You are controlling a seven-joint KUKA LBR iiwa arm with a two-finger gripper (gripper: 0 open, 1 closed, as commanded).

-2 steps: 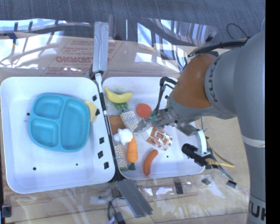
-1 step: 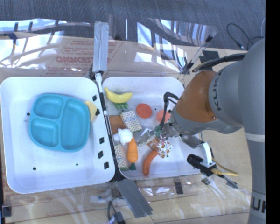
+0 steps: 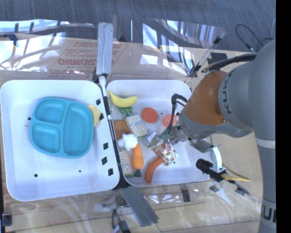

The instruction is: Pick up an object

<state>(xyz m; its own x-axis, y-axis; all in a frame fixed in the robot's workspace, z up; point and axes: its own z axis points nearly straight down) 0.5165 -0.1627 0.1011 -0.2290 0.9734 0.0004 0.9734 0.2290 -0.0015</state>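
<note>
Overhead, the bench carries two white bins side by side.

- Left bin [image 3: 19, 178]: holds a blue divided plate [image 3: 62, 126], lying flat toward the bin's middle. A yellow piece [image 3: 95, 114] sits just beside the plate's right edge, against the wall between the bins.
- Right bin [image 3: 184, 89]: crowded with toy food. A banana [image 3: 122, 100] lies at the upper left corner; a red round slice [image 3: 149, 114] sits near the middle top.
- Lower down in the right bin: a patterned square piece [image 3: 136, 125], a white lumpy item [image 3: 130, 141], a carrot [image 3: 137, 155] standing roughly lengthwise, and a curved orange sausage-like piece [image 3: 153, 168] near the front wall.
- Arm [image 3: 242, 96]: reaches in from the right, orange band above the wrist, bent over the right bin's right half.
- Gripper [image 3: 166, 141]: low over the right bin, just above a small speckled red-and-white object [image 3: 167, 154] (kind not clear at this size). Whether the fingers are apart or together, I cannot tell; the wrist hides them. No contact with the speckled object can be confirmed.
- Sausage piece lies just beside the speckled object, to its lower left.
</note>
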